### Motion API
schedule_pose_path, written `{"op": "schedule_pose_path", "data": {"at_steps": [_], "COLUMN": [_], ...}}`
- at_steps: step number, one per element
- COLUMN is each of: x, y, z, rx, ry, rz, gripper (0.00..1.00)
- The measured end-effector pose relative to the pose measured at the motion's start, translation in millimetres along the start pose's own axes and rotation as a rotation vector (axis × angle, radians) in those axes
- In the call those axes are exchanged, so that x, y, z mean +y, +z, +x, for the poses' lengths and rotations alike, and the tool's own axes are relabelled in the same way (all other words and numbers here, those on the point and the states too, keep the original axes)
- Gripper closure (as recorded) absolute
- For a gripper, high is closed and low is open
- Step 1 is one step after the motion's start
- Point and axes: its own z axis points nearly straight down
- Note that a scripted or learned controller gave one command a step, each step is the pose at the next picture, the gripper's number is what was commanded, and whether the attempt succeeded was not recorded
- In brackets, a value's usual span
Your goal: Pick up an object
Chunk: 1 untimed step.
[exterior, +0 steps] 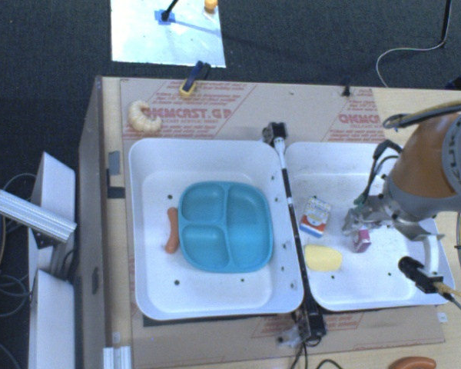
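Observation:
In the right bin (384,294), my gripper (359,223) hangs low over the middle, reaching in from the right. A small purple and pink block (362,241) sits directly under its tip, touching or nearly touching it. Left of the gripper stands a small white carton (315,214) with red and blue print. A yellow lemon-shaped piece (323,258) lies in front of the carton. The left bin (154,283) holds a blue divided plate (224,226) with an orange sausage (171,230) beside its left edge.
A black divider rail (289,206) runs between the bins. On the cardboard behind the left bin lie a pale curled piece (144,116) and a yellow and blue tool (192,79). An orange thing (413,362) shows at the bottom right edge.

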Motion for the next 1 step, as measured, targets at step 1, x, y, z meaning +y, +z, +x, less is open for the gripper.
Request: {"op": "schedule_pose_path", "data": {"at_steps": [1], "x": [21.1], "y": [-90.2], "z": [96.2], "rx": [0.001], "ry": [-0.003], "rz": [0.0], "gripper": [1.0]}}
